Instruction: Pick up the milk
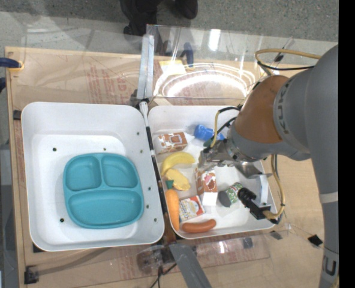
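Three small cartons lie in the right bin (249, 221). One is brown and white (171, 141) near the bin's far left. One is red and white (207, 183) in the middle. Another red and white one (191, 207) sits near the front. I cannot tell which of them is the milk. My gripper (209, 159) hangs low over the bin, just beyond the middle carton's far end and close above it. The wrist hides the gripper's tips, and I see nothing lifted off the bin floor.
Around the cartons lie a blue object (202, 131), two bananas (178, 159), a carrot (173, 205), a sausage (198, 225), a dark can (230, 195) and a white cube (208, 198). The left bin (39, 125) holds a teal divided plate (102, 189).
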`<state>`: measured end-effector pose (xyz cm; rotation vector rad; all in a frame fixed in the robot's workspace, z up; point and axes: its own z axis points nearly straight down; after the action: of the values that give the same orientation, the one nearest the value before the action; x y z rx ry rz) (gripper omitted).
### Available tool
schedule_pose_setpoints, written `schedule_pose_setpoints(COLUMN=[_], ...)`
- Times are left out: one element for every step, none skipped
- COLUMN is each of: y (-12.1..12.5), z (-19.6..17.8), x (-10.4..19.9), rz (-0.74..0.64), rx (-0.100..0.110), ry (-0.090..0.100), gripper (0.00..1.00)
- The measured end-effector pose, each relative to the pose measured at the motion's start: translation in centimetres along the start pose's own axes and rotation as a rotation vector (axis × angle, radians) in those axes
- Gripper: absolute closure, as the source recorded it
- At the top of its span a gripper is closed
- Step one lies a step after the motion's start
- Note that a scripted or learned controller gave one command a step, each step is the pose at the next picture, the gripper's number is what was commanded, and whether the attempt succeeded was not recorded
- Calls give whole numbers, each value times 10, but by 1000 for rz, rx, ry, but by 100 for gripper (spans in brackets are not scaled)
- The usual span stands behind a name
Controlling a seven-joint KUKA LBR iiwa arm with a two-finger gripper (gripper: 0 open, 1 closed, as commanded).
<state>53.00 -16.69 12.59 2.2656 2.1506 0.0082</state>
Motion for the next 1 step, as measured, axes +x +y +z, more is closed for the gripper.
schedule_pose_setpoints(y=[0], z=[0], x=[0], rz=[0], rx=[0], ry=[0], gripper=[0])
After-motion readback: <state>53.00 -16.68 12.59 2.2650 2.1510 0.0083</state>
